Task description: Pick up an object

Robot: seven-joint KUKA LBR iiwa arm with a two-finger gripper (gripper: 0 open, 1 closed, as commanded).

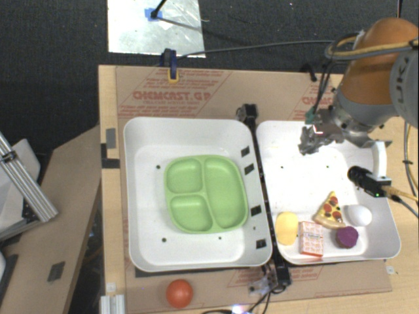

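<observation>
My gripper [309,142] hangs over the back part of the right bin [288,175], above bare white floor, with nothing seen between its fingers. Along the bin's front lie a yellow rounded object [286,227], a red and white carton [311,238], a pizza slice toy [329,211], a purple ball [347,237] and a white egg-shaped object [358,214]. All of them lie well in front of the gripper.
The left bin [147,175] holds a green divided plate [205,193]. An orange ball [179,292] rests on the bench outside the bins, at the front. A black divider with clips runs between the two bins.
</observation>
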